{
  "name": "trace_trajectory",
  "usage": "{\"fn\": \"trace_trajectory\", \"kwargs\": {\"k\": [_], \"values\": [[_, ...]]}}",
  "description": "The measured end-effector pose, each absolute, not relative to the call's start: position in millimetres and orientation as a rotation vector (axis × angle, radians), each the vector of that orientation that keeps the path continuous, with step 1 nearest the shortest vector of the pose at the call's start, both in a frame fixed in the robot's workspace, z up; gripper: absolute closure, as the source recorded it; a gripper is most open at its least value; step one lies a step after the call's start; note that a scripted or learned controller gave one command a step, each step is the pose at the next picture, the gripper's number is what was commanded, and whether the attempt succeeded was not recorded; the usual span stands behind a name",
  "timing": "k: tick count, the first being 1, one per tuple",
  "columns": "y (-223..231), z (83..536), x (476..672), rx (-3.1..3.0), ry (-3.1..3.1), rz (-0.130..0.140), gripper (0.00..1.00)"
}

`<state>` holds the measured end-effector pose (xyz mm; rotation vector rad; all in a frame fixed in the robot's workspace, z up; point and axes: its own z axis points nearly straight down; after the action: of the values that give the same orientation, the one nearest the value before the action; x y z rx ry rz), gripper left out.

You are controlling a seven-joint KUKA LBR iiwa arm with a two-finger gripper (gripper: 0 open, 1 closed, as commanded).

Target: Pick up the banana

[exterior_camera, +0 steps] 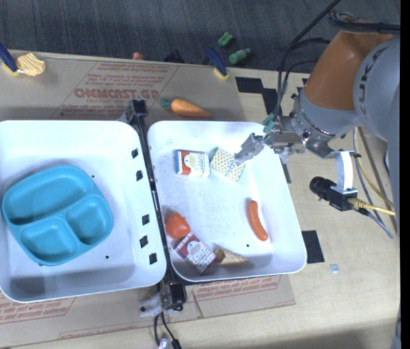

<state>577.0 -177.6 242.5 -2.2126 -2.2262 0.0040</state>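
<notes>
Banana could not be picked out for certain. On the tabletop [321, 297], the left bin [1, 267] held a blue divided plate [56, 213]. Over the right bin [281, 195], the arm's [336, 86] jaws hung just beside a pale yellow patterned piece [227, 164], their state unclear

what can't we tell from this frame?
- Gripper, camera view: too small and blurred against the right bin's wall to read whether it is open or shut.
- Banana: nothing in either bin reads clearly as one.
- Items in the right bin's near corner: piled together, overlapping, kinds unclear.
- Arm: cut off by the right edge.
</notes>
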Motion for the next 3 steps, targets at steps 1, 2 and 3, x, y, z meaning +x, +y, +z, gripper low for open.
{"fn": "trace_trajectory", "kwargs": {"k": [1,2,3], "values": [[-65.1,192.5,541.7,-2.152,-2.282,0.005,0.0],[10.3,191.2,476.3,-1.714,-2.627,0.005,0.0],[95.2,191.4,476.0,-1.079,-2.949,0.002,0.0]]}}
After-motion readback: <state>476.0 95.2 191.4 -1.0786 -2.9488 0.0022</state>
